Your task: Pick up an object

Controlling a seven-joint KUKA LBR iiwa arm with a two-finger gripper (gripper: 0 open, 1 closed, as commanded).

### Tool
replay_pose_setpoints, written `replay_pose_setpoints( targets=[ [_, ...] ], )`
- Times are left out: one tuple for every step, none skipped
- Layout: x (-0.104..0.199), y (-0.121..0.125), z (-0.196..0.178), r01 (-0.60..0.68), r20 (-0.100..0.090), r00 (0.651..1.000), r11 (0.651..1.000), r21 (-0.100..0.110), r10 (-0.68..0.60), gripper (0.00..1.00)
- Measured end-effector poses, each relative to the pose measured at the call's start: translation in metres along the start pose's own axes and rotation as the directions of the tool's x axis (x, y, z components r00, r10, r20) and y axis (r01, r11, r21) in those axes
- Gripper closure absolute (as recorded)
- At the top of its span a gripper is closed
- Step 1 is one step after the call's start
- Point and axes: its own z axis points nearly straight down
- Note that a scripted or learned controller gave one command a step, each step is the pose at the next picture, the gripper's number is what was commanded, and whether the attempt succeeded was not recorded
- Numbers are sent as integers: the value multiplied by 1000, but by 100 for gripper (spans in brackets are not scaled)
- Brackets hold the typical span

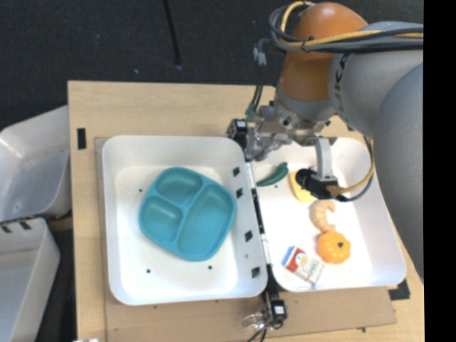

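My gripper (pixel 283 147) hangs below the orange band of the arm, over the back left part of the right bin (pixel 370 262), close to the divider between the bins. Just in front of it lie a small green curved piece (pixel 272 175) and a yellow object (pixel 302 187), the latter partly covered by a black part with a cable. Nearer the front lie a pale peach shrimp-shaped piece (pixel 324 214), an orange pumpkin-like toy (pixel 333 248) and a small white, red and yellow packet (pixel 302 264). I see nothing lifted off the bin floor.
A blue divided plate (pixel 187 212) lies in the middle of the left bin (pixel 121 262). The arm's grey body covers the back right corner of the right bin. White containers (pixel 28 169) stand off the bench at the left.
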Motion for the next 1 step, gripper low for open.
replay_pose_setpoints(
  targets=[
    [50,18,-7,2,-2,1000,1000,-1,-2,100]
  ],
)
